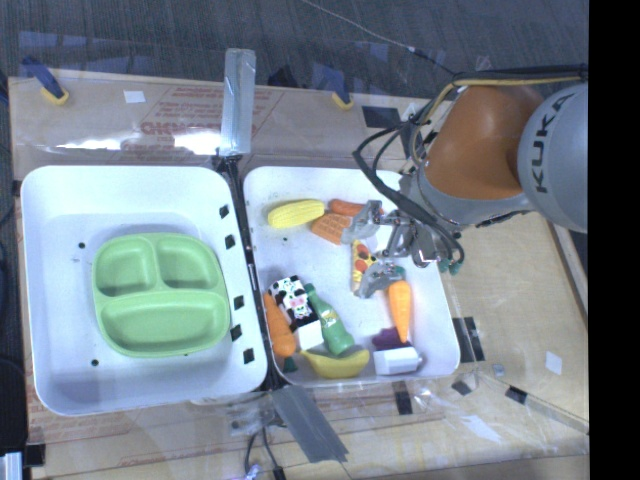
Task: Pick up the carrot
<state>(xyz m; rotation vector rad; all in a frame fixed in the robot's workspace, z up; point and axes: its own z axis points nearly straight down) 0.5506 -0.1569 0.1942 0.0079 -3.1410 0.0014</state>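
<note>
Orange carrot (400,308): lies flat in the right bin (432,236), just beside the pincer's nearer finger and a little towards the bin's front edge, its narrow end pointing away from the pincer.
Pincer (368,253): low over the right bin with its fingers spread and nothing pinched between them; the carrot sits outside the gap, not in it.
Small mixed-colour toy (362,260): directly under the open gap. Closing now would probably catch this toy instead of the carrot.
Second orange piece (278,326): well off to the pincer's far side, against the bin's dividing wall, long and tapered. It could be taken for the target, and the wall leaves little room for a finger.
Orange bits by the corn (335,230): just behind the pincer's rear finger, next to the yellow corn (295,212). A sideways shift might knock them.
Purple and white block (395,353): touching or nearly touching the carrot's far end. A push along the carrot would jam it against this block.
Bin wall: close beside the carrot on the arm's side, so one finger may land on the rim or slide the carrot away.
Smooth tapered shape: likely to squirt out if gripped near the thin end.
Green tray (160,293): in the left bin, well apart and not at risk.
</note>
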